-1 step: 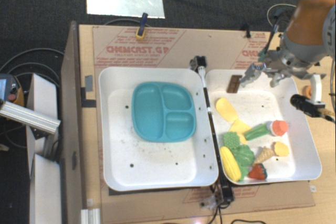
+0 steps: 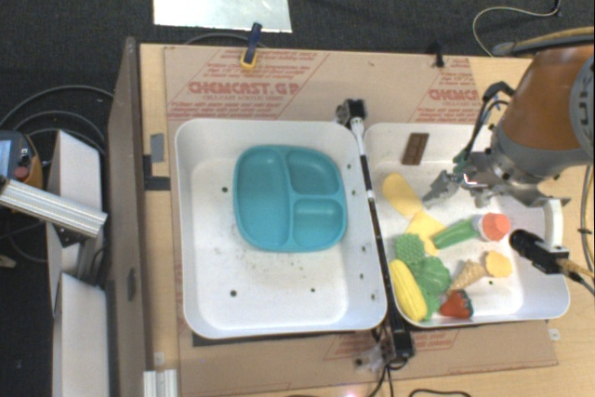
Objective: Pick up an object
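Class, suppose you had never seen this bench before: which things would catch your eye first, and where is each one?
First the teal plate, lying alone in the left bin. Next the heap of bright toy food in the right bin, with a corn cob at its near edge. Then the grey and orange arm reaching in from the right, its gripper above that heap.

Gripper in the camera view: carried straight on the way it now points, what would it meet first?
Probably the yellow toy piece. The gripper points left and down into the right bin just beside it; depth is unclear, so it might meet the bin floor first.
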Robot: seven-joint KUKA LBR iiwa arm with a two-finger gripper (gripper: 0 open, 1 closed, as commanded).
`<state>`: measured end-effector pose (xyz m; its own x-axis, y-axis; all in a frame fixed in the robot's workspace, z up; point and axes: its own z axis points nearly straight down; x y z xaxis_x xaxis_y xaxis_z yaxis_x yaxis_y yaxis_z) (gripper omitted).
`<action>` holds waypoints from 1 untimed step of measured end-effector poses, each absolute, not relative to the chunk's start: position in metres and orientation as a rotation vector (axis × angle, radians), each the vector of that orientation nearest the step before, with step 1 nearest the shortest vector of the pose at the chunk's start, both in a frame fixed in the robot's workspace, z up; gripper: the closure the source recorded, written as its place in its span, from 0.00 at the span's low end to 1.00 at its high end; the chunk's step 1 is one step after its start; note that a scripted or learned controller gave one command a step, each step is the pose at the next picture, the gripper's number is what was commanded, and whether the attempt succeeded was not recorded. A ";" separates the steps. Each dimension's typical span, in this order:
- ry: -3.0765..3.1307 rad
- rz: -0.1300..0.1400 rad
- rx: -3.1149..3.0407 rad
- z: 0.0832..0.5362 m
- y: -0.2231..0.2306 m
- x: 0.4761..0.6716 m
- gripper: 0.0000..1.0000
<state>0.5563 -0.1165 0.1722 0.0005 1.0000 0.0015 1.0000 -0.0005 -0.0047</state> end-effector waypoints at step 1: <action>-2.221 0.001 -2.224 0.082 -0.134 0.525 0.00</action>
